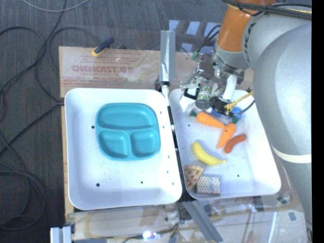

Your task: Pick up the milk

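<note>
My arm (pixel 283 85) reaches in over the right bin (pixel 258 178); the left bin (pixel 81 186) holds a blue divided tray (pixel 128 130). My claw (pixel 210 92) hangs low at the right bin's far edge, above the carrots (pixel 217 123), banana (pixel 205 154) and sausage (pixel 235 142). I cannot tell its state. The milk (pixel 208 185) looks to be the patterned carton in the near corner, well apart. I judge I'm searching; next I must cross toward it.

dark grey carpet floor (pixel 101 9) with loose cables (pixel 30 32) around wooden bench (pixel 116 67)
</note>
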`<state>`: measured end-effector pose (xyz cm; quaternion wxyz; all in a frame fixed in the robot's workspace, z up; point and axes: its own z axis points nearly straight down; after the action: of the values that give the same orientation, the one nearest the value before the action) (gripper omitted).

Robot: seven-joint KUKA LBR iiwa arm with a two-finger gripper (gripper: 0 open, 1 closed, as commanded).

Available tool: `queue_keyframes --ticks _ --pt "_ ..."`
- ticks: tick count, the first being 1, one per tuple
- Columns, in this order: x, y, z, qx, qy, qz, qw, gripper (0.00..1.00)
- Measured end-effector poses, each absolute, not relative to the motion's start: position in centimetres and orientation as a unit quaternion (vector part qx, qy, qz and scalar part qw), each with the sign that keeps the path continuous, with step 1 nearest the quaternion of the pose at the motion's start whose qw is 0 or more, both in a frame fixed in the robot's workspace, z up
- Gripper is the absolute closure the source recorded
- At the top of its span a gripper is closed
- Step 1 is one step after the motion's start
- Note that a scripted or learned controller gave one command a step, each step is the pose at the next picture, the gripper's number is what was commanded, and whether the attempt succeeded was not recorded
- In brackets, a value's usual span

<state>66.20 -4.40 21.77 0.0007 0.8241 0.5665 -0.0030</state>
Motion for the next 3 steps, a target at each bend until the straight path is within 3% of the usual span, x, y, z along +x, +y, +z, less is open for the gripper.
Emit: queue_keyframes --ticks 1,2,3 --pt "58.5 -7.1 21.0 0.845 0.535 -0.0035 0.001 1.0" --pt "66.8 -3.2 22.9 0.867 0.498 -0.003 0.001 1.0" --pt "61.9 -5.2 20.9 0.882 0.471 -0.0041 0.001 1.0"
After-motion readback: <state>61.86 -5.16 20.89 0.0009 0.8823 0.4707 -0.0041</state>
